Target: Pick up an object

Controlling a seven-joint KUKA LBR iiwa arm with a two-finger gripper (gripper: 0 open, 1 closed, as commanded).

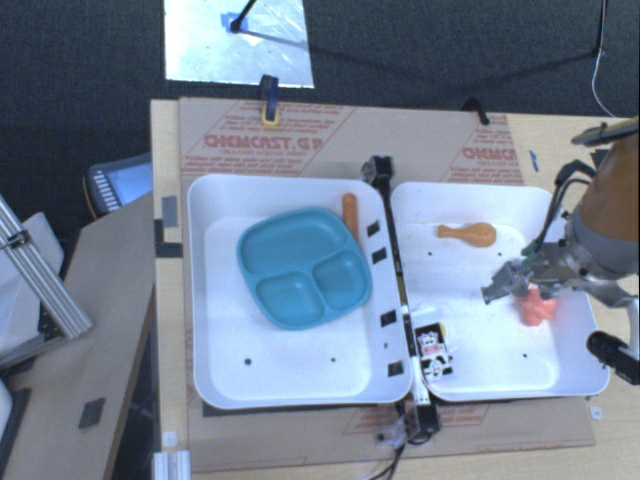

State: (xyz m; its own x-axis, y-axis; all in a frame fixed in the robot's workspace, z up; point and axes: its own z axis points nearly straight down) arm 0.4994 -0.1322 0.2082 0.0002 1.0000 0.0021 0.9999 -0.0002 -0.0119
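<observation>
On the tabletop (pixel 330 133) two shallow white bins sit side by side; the left bin (pixel 215 368) holds a blue divided plate (pixel 303 267) with three compartments, tilted a little in the view, and an orange carrot-like stick (pixel 350 214) lies just beside the plate's upper right edge, near the bin's right wall; the right bin (pixel 480 363) holds an orange-tan gourd-shaped toy (pixel 467 233) near its far side, a pink toy (pixel 537 307) toward its right side, and a small black-and-white patterned object (pixel 432 350) at its near left corner, close to the divider between the bins; the arm (pixel 610 203) reaches in from the right, grey with an orange band, and the jaws (pixel 503 286) hang low over the right bin, just left of the pink toy; whether they are open or closed, I cannot tell; nothing is visibly between them; the gourd-shaped toy lies apart from them, further back.
</observation>
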